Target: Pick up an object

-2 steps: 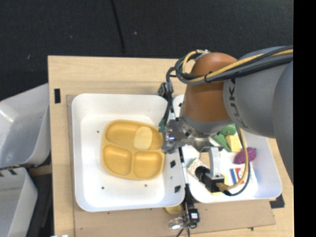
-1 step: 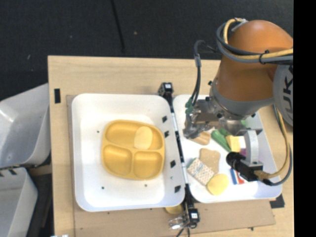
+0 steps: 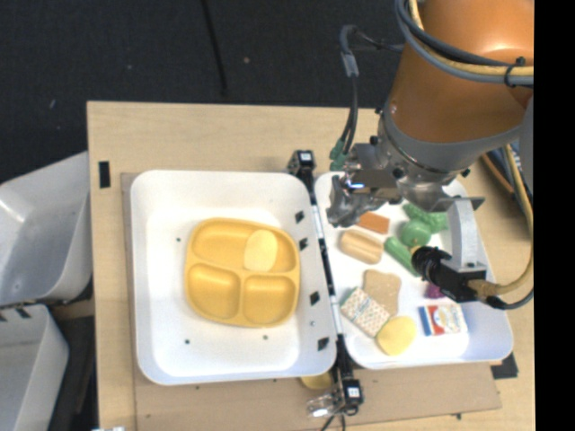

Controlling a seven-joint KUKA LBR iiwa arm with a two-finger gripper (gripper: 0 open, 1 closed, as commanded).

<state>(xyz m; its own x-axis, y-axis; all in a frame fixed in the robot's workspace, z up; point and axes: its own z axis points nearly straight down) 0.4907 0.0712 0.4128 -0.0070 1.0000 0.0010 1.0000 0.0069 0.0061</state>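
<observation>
The tabletop point(image 3: 108, 142) holds two white bins side by side. The left bin point(image 3: 162, 330) has lots of bare white floor all around a yellow tray point(image 3: 216, 285) in its middle. A pale yellow oval piece point(image 3: 261, 251) lies in the tray's top right part.

The right bin point(image 3: 490, 335) is crowded. A tan roll point(image 3: 360, 245) lies near its left edge, with an orange piece point(image 3: 375, 223) just above it. A green toy point(image 3: 420, 225) sits to the right. Lower down are a brown toast slice point(image 3: 383, 288), a dotted white block point(image 3: 363, 312), a yellow round piece point(image 3: 396, 336) and a small card point(image 3: 443, 320). There is little open room between them.

The big arm point(image 3: 463, 61) hangs over the top of the right bin. Its hand point(image 3: 349, 197) is low by the bin's top left corner, just above the orange piece. I cannot tell if the hand is open or closed.
</observation>
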